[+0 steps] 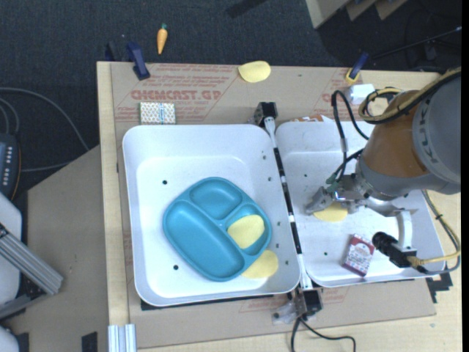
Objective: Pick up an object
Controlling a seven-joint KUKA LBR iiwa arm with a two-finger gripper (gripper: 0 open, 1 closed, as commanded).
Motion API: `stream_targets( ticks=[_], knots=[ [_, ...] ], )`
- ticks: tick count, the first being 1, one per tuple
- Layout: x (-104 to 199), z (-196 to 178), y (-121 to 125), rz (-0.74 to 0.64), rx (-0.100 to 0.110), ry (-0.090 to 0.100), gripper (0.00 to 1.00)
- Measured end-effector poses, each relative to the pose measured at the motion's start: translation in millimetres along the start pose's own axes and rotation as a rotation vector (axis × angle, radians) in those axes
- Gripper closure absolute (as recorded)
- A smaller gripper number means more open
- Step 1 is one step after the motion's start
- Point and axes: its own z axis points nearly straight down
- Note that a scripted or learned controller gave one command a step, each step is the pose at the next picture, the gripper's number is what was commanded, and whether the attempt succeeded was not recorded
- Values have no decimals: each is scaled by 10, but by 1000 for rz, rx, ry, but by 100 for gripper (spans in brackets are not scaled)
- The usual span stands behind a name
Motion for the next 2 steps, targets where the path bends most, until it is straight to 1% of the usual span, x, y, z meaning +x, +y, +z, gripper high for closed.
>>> stream_targets(
  ticks=[1,2],
  knots=[
    [-84,1,-99,0,0,0,0],
    [-77,-96,-94,0,-1,1,100]
  ],
)
